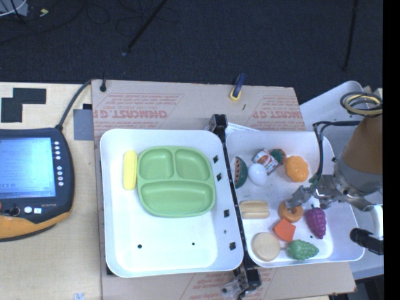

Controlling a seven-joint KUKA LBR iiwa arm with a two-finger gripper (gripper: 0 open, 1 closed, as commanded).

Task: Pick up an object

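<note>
My gripper (310, 200) hangs over the right side of the right bin (325, 144), its fingers spread open with nothing between them. One finger (296, 199) sits just above a small round orange toy (290, 212). The purple grapes (316, 222) lie directly below the other side of the gripper. Around them lie an orange fruit (297, 167), a red-orange block (284, 230), a green leafy toy (302, 250), a beige round cookie (267, 246), a bun (254, 209), a white egg (257, 174), a small can (266, 159) and a watermelon slice (240, 170).
The left bin (125, 242) holds a green divided plate (175, 181) and a yellow corn-like piece (129, 169). A black divider (226, 186) separates the bins. A control pendant (31, 180) lies on the bench at far left. The arm's orange band (369, 144) rises at the right.
</note>
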